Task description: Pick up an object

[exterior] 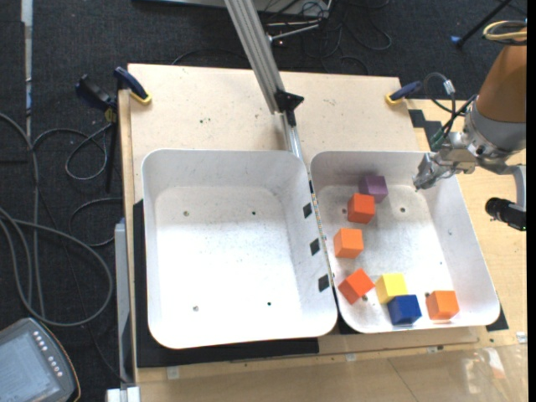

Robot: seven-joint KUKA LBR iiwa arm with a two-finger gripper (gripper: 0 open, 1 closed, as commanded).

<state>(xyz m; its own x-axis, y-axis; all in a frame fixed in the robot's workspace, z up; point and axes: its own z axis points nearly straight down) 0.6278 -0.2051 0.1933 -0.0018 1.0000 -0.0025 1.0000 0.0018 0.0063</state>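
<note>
Pick not yet made: gripper (424, 179) poised over right bin (469, 249) far edge, jaw state indiscernible, nothing seen held. Nearest candidate, purple cube (373, 187), near far edge; orange, yellow, blue cubes beyond.

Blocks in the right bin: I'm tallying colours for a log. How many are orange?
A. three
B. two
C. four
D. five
C: four orange blocks lie in the right bin, beside one purple block, one yellow block and one blue block.
</note>
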